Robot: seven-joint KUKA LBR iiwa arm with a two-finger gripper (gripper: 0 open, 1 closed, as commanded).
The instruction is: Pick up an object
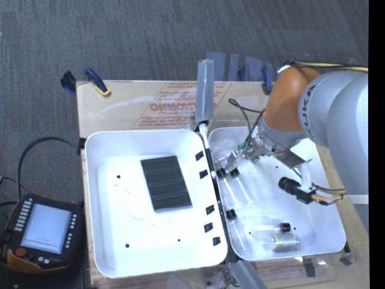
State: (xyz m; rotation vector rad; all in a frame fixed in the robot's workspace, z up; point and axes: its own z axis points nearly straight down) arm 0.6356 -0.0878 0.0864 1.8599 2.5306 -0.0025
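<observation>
Right bin (328, 236) holds, seemingly, a clear bottle (278, 239) beneath the arm (313, 110).

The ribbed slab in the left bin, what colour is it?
Dark grey, nearly black, with lengthwise ribs. The slab shows best in the camera view, lying in the left bin.

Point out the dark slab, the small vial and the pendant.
dark slab (166, 183), camera view, middle of its ribbed top, in the left bin.
small vial (283, 239), camera view, its clear body, near the right bin's front.
pendant (43, 229), camera view, middle of its screen.
</observation>
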